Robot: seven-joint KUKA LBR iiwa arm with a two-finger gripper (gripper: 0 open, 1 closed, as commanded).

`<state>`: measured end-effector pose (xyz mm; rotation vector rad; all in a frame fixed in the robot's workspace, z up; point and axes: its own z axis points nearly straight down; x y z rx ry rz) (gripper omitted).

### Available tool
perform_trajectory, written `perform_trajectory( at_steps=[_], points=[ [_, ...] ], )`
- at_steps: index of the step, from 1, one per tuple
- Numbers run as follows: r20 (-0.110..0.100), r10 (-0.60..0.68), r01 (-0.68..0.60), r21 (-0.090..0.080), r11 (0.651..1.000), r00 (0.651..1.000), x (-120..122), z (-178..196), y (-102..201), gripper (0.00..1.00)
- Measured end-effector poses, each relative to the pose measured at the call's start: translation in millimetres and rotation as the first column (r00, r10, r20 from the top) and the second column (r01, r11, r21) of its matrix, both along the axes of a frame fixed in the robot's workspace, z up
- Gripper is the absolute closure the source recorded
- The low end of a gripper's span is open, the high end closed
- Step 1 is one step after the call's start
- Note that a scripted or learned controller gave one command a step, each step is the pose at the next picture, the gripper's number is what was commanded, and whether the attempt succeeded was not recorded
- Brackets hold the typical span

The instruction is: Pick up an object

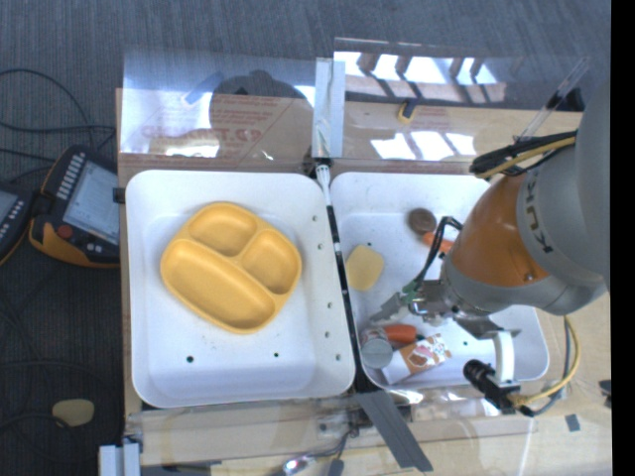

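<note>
My gripper (415, 303) hangs low over the front half of the right bin (387, 198), below the grey arm with its orange band (496, 246). Just under and in front of it lie a small red-orange piece (400, 333), a white packet with red print (427, 353) and a grey round lid (376, 350). A pale yellow flat piece (364, 266) lies near the bin's left wall. A brown round object (422, 220) and an orange stick (438, 236) lie further back, the stick partly hidden by the arm.
The left bin (149, 365) holds a yellow divided plate (231, 266). A raised divider (337, 266) separates the two bins. A clear panel (327, 97) stands behind them. The arm covers the right bin's right half.
</note>
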<state>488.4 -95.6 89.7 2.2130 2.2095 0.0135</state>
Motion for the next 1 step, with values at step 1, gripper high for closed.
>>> perform_trajectory(
  at_steps=[1],
  points=[
    [0.0, 0.001, -0.001, 0.001, 1.0, 1.0, 0.0, 0.0, -0.2, 0.0]
  ],
)
